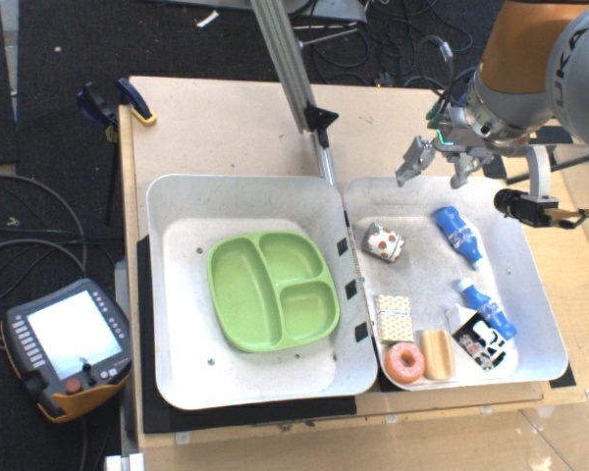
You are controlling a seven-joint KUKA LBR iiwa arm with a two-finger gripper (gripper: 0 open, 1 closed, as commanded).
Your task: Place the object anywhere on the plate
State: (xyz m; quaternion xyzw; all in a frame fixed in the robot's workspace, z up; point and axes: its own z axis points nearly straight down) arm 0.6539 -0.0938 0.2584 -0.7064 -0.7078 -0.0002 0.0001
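Dark carpet strewn with cables surrounded a pale wooden tabletop that carried two shallow white bins side by side. At the upper right of the frame, the grey arm with its orange band reached in, and its pincer hung above the far rim of the right bin. Its two fingers were spread apart and held nothing, touching nothing below them.

A slanted metal pole ran from the top of the frame down to the seam between the bins. A handheld control pendant with a pale screen lay on the floor at the lower left. A blue and yellow clamp gripped the upper left corner of the tabletop.

The left bin held a green plate with three compartments, lying flat near the middle.

The right bin held all the loose things. A small red and white patterned can lay on its side near the bin's upper left. A blue bottle lay to the right of it, and a second blue bottle lay lower, touching a black and white packet. Along the near edge lay a checked wafer, a pink doughnut and a tan bread roll, close together. None of these things lay on the plate.
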